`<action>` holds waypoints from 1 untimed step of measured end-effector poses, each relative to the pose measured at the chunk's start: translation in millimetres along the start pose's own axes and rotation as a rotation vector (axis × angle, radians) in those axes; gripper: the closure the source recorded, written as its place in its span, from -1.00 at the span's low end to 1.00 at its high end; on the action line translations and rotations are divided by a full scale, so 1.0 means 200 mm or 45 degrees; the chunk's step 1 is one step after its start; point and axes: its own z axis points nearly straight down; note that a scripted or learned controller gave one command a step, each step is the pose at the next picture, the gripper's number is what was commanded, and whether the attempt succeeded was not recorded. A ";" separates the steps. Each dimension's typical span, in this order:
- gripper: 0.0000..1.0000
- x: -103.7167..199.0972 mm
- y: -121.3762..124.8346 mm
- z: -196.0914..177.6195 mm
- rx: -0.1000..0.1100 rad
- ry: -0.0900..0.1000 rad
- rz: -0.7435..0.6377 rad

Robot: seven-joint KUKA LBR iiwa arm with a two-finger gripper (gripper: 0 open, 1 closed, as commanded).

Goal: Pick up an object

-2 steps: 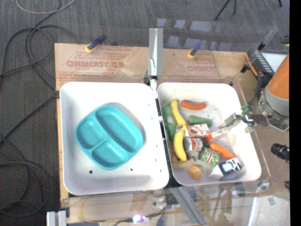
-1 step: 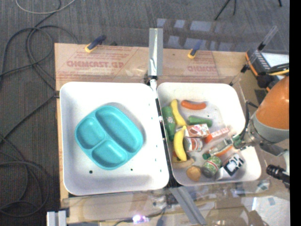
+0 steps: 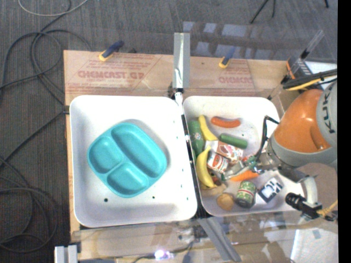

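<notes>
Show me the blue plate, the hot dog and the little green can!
Blue plate (image 3: 128,159): camera view, on its middle ridge.
Hot dog (image 3: 225,122): camera view, middle of the sausage.
Green can (image 3: 246,194): camera view, on its label.

Cardboard sheet (image 3: 118,73) under bins: faint red print, left part reads approx "CHEMCAST GP"; same red print repeats at right behind right bin, too faint to read. Arm (image 3: 315,125), orange section: dark letters "KU" at frame edge, rest cut off. Can (image 3: 247,193) and packet (image 3: 226,159) in right bin: labels present, text illegible.
</notes>
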 end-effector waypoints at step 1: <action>-1.00 0.13 0.02 0.12 0.001 -0.001 -0.015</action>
